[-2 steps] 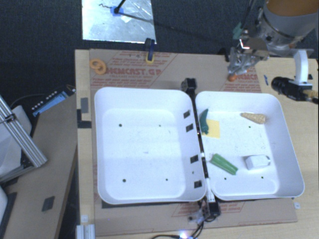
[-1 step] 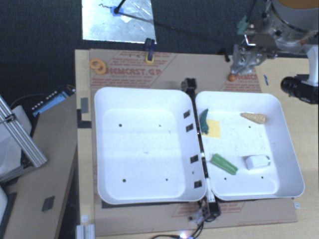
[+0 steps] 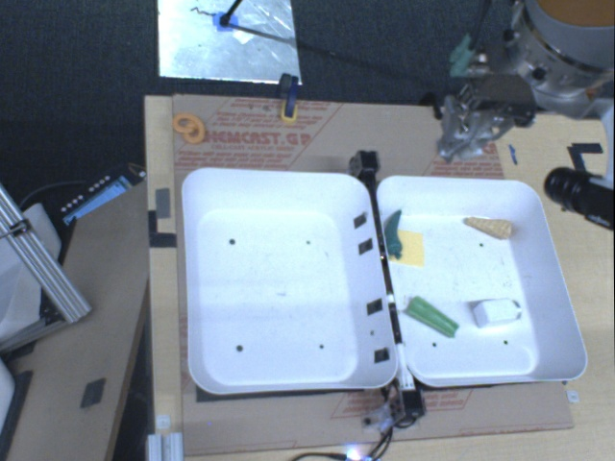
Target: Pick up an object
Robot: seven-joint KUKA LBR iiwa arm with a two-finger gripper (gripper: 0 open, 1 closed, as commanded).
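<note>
Objects for picking are lying in the right bin (image 3: 553,257), four of them, all resting on its white floor and well apart from the arm. A tan cone-shaped piece (image 3: 489,226) is lying near the far right part of the bin, pointing toward the right wall. A yellow square (image 3: 410,248) is sitting flat near the bin's left wall, and a dark green curved piece (image 3: 392,233) is lying just beside it, touching or overlapping its left edge and running along the divider between the bins. A brighter green elongated piece (image 3: 430,316) is lying at a slant in the near left part of the bin. A small white block (image 3: 494,312) is resting to its right, near but apart from it; against the white floor its outline is faint, so its exact shape is hard to make out. The left bin (image 3: 207,277) is sitting beside the right one, the two meeting along a row of dark clips. The pincer (image 3: 468,142) is hanging above the surface (image 3: 317,128) beyond the far rim of the right bin, outside the bin, with nothing visible between its fingers; whether those fingers are spread or pressed together I cannot tell at this angle. The grey arm (image 3: 567,41) is reaching in from the upper right corner.
</note>
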